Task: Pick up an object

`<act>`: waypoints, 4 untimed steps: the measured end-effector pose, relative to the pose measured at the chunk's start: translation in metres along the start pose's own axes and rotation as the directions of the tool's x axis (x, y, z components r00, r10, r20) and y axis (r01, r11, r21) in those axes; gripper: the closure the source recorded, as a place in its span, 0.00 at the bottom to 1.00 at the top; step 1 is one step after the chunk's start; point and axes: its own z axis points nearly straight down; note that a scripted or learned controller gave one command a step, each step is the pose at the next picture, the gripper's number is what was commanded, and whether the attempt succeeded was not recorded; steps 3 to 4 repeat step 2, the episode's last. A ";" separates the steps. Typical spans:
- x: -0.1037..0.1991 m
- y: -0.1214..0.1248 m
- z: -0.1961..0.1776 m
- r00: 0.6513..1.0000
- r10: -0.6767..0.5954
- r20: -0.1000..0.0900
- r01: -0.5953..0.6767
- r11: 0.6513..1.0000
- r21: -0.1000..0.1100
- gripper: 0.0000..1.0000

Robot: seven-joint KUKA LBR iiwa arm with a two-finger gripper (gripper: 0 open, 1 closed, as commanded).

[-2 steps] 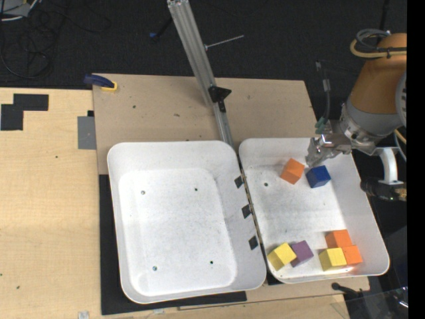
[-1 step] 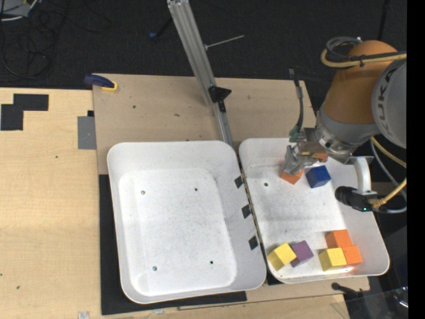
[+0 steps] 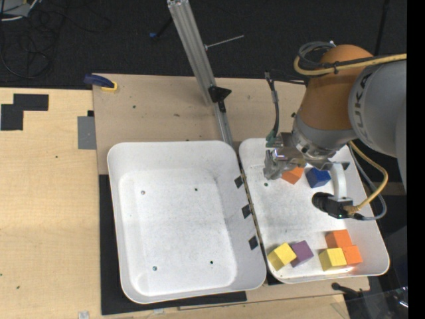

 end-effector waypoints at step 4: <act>0.106 -0.036 -0.005 1.000 0.000 0.001 0.000 1.000 0.001 1.00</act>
